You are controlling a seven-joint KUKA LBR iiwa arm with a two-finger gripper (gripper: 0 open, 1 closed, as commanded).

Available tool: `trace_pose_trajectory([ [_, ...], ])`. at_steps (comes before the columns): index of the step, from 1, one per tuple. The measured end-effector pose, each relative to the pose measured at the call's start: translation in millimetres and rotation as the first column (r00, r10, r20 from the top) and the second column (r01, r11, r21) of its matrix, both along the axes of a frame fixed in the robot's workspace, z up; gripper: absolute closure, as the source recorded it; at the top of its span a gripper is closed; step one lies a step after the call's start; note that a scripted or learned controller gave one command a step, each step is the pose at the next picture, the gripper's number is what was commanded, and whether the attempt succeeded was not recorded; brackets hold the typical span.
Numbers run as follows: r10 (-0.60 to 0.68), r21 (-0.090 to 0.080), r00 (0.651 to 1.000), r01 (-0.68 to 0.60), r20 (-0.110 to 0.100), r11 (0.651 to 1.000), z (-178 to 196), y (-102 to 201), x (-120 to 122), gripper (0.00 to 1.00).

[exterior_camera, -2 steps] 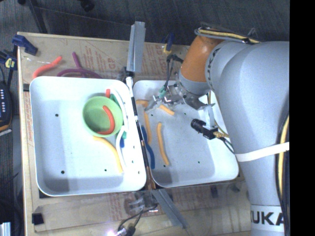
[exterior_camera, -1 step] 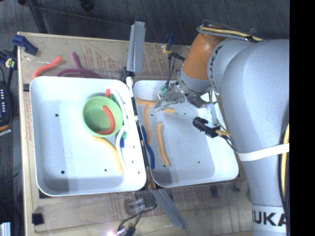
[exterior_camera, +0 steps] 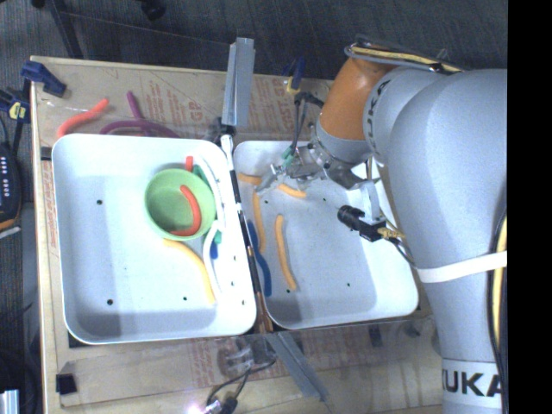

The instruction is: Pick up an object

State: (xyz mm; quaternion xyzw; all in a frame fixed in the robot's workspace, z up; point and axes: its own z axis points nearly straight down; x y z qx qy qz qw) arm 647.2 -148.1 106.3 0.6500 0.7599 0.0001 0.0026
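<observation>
My gripper point(exterior_camera: 286, 169) hangs low over the far left part of the right bin point(exterior_camera: 362, 296), under the orange band of the wrist. A short orange piece point(exterior_camera: 294, 191) lies just in front of it, and another orange piece point(exterior_camera: 248, 179) lies at the bin's far left corner. Two long orange sticks point(exterior_camera: 284, 252) lie on the bin floor nearer the front. A blue strip point(exterior_camera: 259, 270) runs along the right bin's left wall. Nothing shows as held.
The left bin point(exterior_camera: 103, 300) holds a green bowl point(exterior_camera: 177, 201) with a red piece inside, a long yellow strip point(exterior_camera: 197, 264), and small green and blue pieces. The grey arm covers the right side of the right bin. Orange and purple items lie on the bench behind the left bin.
</observation>
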Motion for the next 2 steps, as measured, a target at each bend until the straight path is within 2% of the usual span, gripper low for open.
trace_pose_trajectory([
  [1, 0.008, 0.005, 1.0, -0.008, -0.003, 1.0, -13.8, -15.8, 10.4, 0.0],
  [2, 0.013, 0.007, 1.0, -0.013, -0.002, 1.0, -3.3, -13.8, 11.4, 1.0],
])
